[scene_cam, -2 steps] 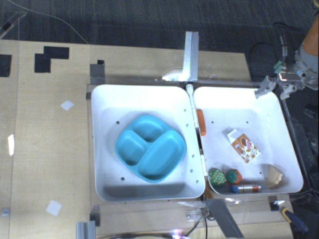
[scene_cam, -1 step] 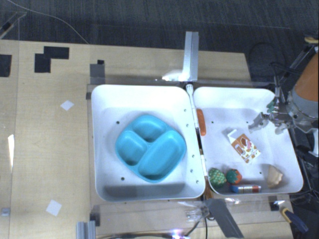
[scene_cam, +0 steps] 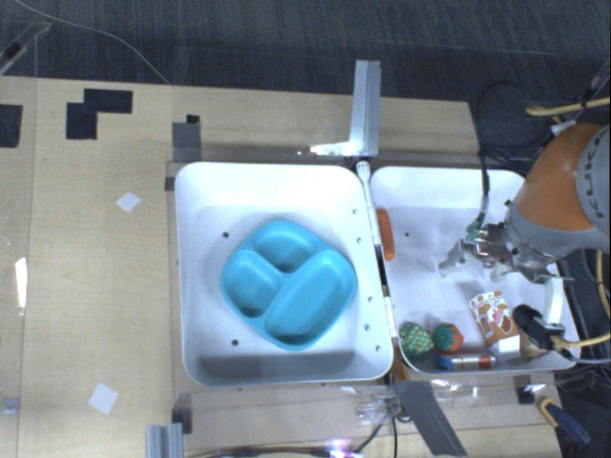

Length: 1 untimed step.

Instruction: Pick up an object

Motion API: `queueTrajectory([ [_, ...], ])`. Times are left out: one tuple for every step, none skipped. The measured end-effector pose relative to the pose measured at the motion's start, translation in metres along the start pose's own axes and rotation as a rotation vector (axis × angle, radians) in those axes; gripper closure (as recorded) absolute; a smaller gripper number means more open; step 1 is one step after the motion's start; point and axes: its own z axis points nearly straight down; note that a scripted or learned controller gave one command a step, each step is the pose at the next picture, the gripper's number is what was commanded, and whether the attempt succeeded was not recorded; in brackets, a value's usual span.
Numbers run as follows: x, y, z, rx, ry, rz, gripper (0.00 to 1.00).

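Choosing a target comes first, and the likeliest ones crowd the near corner of the right bin (scene_cam: 420, 198): a marker (scene_cam: 468, 362) lying along the near wall, a green ball (scene_cam: 414, 336) and an orange-and-green ball (scene_cam: 447, 336) touching side by side just behind it, and a small printed carton (scene_cam: 492, 315) to their right. The gripper (scene_cam: 461, 252) hangs over bare white floor a little beyond that cluster. How wide it stands cannot be told from this slanted view, nor whether it has hold of anything. A good grasp probably means taking the carton, which stands slightly apart from the rest and offers flat sides. The balls would likely roll away, and the marker sits too tight against the wall for a clean approach. Coming straight down and centred should keep the neighbours from being nudged. Further back, an orange carrot-shaped piece (scene_cam: 385, 234) lies along the bin's left wall, well apart from the others. The left bin (scene_cam: 205, 208) holds a blue three-compartment dish (scene_cam: 289, 282). Both bins are smooth and shallow, so things may slide. The pale wooden bench (scene_cam: 95, 284) carries black marks (scene_cam: 98, 111), a metal post (scene_cam: 367, 103) rises behind the bins, and dark carpet (scene_cam: 239, 17) lies beyond.
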Motion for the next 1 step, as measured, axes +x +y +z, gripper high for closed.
queueTrajectory([
  [-0.0289, -0.0546, 0.0130, -0.001, -0.001, 0.052, 0.00],
])
